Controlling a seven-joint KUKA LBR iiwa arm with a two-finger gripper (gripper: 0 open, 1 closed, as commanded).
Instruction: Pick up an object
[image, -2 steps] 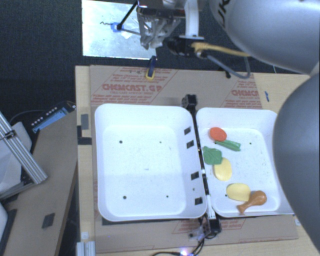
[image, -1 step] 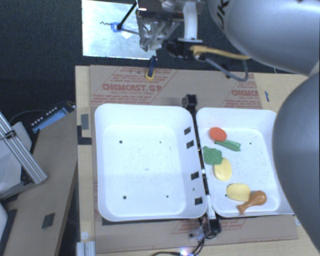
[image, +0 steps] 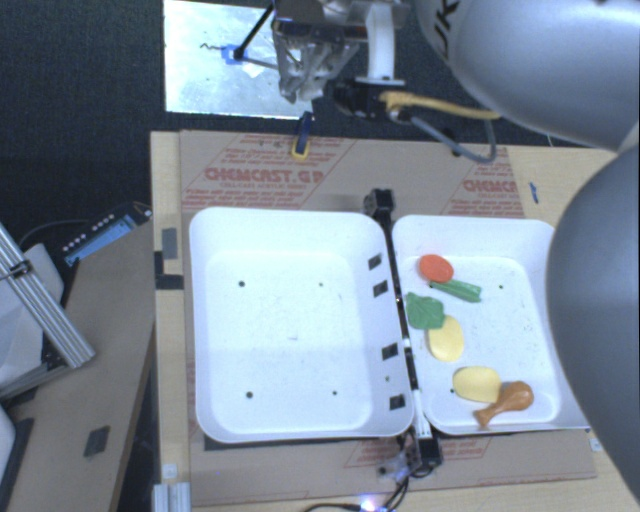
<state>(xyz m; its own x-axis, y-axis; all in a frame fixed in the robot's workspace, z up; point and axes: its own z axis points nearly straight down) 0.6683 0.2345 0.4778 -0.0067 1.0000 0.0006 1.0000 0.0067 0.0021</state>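
Inside the right bin (image: 540, 240) you have the pickable items in a loose column: orange-red piece (image: 435, 267), green pod (image: 457, 290) just beside it, leafy green piece (image: 425, 312), pale yellow oval (image: 447, 339), yellow lump (image: 476, 383) and brown drumstick (image: 506, 400) nearest the front rim. Left bin (image: 290, 225) sits alongside, touching it. Gripper (image: 300, 85) hangs well apart beyond the bins, over the far bench edge; whether it is spread or closed you cannot tell.

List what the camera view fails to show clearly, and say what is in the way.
- Hand: top cut off by the frame edge, fingers blurred, grip unreadable.
- Right bin: right rim hidden behind the grey arm.
- Small toy foods, such as the orange piece: too small to identify.
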